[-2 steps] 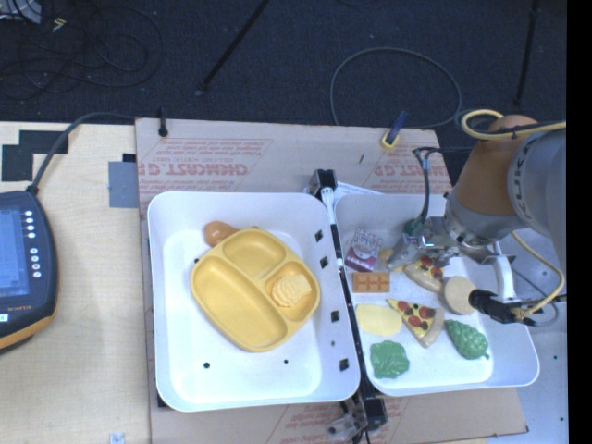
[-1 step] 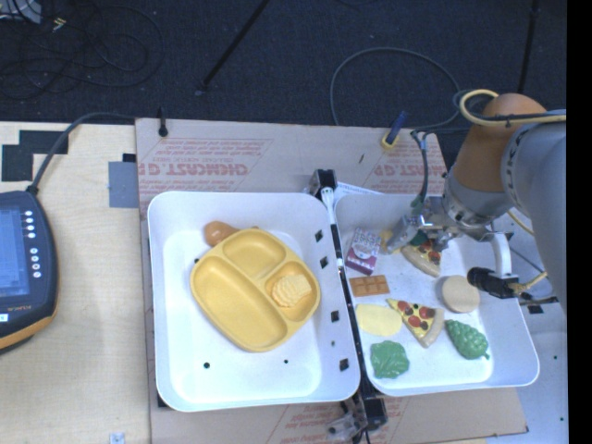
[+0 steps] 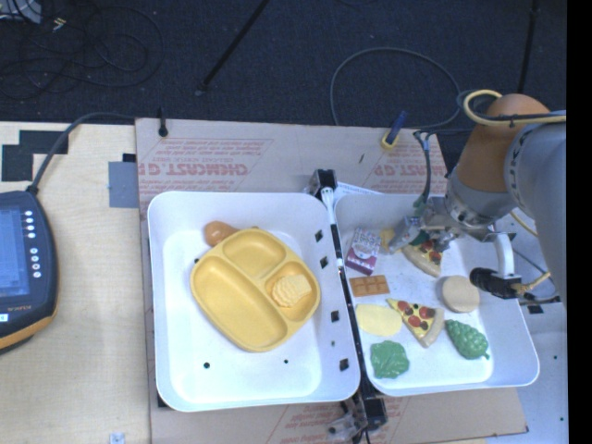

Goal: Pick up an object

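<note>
The end effector [image 3: 424, 231] is low over the far part of the right bin [image 3: 518, 359], right at a pizza slice [image 3: 424, 255] that lies there. Whether it is apart or clamped together I cannot tell; the wrist hides that.

The main risk, as I judge it, is crowding. Just left of the slice sits a small packet [image 3: 363, 248], and a round bun [image 3: 459, 293] lies just near and right of it. A descent slightly off could nudge a neighbour or pinch two things at once. The slice is also flat against the bin floor, so a grip may slide over it and close on nothing.

Nearer in the same bin lie a waffle [image 3: 369, 286], a yellow disc [image 3: 377, 319], a second pizza slice [image 3: 418, 319] and two green pieces [image 3: 388, 359], all apart from the end effector. The left bin [image 3: 176, 359] holds a yellow tray [image 3: 236, 303], well apart from it.
</note>
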Tool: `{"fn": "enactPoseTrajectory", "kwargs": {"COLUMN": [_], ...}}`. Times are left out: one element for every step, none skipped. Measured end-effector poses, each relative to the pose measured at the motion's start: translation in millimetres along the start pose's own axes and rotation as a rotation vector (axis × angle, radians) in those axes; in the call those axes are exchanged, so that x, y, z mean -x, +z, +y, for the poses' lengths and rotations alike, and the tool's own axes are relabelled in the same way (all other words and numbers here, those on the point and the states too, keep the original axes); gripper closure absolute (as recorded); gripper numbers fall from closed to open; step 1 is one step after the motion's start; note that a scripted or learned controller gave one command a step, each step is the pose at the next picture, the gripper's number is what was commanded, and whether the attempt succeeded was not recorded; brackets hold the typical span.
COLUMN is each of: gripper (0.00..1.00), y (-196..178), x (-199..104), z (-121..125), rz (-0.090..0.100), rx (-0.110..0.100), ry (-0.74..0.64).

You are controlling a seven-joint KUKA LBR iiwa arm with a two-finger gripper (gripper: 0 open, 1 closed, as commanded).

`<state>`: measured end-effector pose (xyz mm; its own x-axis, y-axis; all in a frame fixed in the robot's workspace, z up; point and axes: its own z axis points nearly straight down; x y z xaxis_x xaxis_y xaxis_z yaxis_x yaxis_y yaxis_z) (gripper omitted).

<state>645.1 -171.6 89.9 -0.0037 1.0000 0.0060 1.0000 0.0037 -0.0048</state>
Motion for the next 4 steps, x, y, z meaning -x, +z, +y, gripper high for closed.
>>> {"fn": "enactPoseTrajectory", "kwargs": {"gripper": [0.0, 1.0, 0.0, 0.0], "y": [-0.4, -12.6, -11.6, -1.1], "x": [-15.9, -14.7, -14.8, 8.8], "z": [-0.3, -0.1, -0.2, 1.2], "rz": [-0.009, -0.008, -0.009, -0.007], "rx": [0.007, 0.004, 0.005, 0.01], "ry": [0.003, 0.004, 0.004, 0.002]}}
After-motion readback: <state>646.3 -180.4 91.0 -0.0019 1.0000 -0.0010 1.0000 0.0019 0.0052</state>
